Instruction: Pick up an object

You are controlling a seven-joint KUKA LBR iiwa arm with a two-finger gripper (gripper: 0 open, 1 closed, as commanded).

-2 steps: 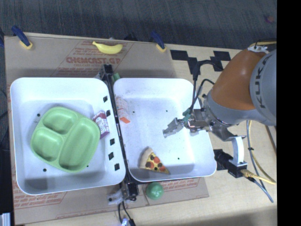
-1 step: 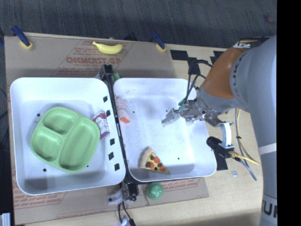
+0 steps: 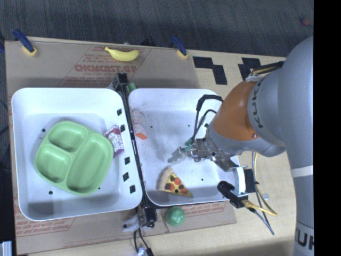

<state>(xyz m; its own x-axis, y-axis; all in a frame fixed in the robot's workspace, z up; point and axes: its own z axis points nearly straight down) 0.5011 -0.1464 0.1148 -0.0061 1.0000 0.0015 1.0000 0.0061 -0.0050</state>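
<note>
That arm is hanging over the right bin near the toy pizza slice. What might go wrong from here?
The gripper sits up and right of the pizza slice, so a straight drop would probably miss it. The slice lies flat near the right bin's front wall, so fingers may skid over it. The small orange piece near the divider looks hard to pinch.

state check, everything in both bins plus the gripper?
gripper: low in the right bin, nothing visibly between its fingers
pizza slice: flat in the right bin, apart from the gripper
green tray: flat in the left bin, compartments up
wrapper: beside the tray's right edge
</note>
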